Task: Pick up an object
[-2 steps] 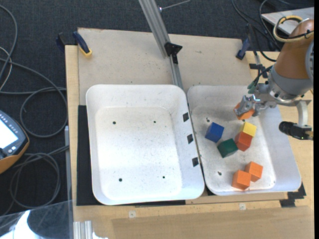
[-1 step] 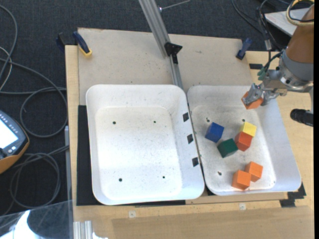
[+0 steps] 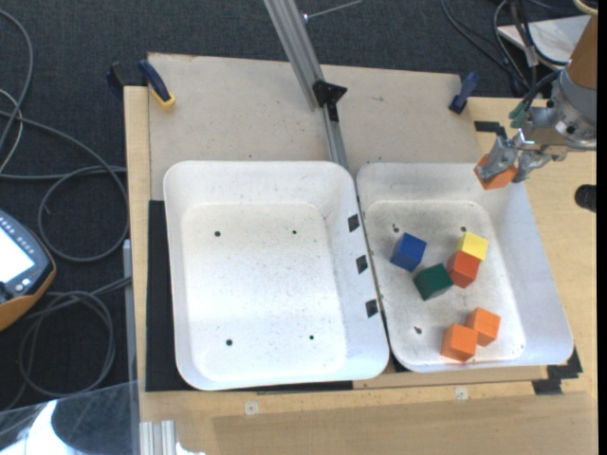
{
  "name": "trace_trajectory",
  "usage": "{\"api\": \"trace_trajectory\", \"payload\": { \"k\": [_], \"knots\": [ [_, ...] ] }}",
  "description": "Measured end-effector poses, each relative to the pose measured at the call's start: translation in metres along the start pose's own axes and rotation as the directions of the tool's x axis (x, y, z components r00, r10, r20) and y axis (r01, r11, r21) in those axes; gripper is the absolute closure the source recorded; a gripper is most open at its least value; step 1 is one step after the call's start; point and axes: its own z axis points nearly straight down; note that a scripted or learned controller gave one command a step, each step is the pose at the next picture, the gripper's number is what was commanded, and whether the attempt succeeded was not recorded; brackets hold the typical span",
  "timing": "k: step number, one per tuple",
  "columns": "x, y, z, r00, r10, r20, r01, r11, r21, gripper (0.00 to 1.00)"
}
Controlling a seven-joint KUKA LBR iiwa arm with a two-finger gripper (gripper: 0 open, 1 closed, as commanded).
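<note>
My gripper [image 3: 505, 159] hangs over the far right corner of the right bin [image 3: 536, 282], shut on a small orange block [image 3: 493, 172] that shows between its fingers, lifted off the bin floor. Below it in the bin lie a blue cube [image 3: 409, 251], a green cube [image 3: 432, 281], a yellow cube [image 3: 473, 245] touching a red-orange cube [image 3: 464, 268], and two orange cubes [image 3: 471, 334] close together near the front edge.
The left bin [image 3: 190, 207] sits beside the right one, with a raised divider between them. A slanted metal pole [image 3: 302, 50] rises from the back of the bench. Blue clamps [image 3: 156, 81] grip the back corners. Cables lie on the floor at left.
</note>
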Motion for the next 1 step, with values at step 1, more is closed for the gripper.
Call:
{"api": "trace_trajectory", "payload": {
  "k": [1],
  "knots": [
    [0.0611,-0.0098,-0.0044,1.000,-0.004,-0.005,0.004,1.000,0.009,1.00]
  ]
}}
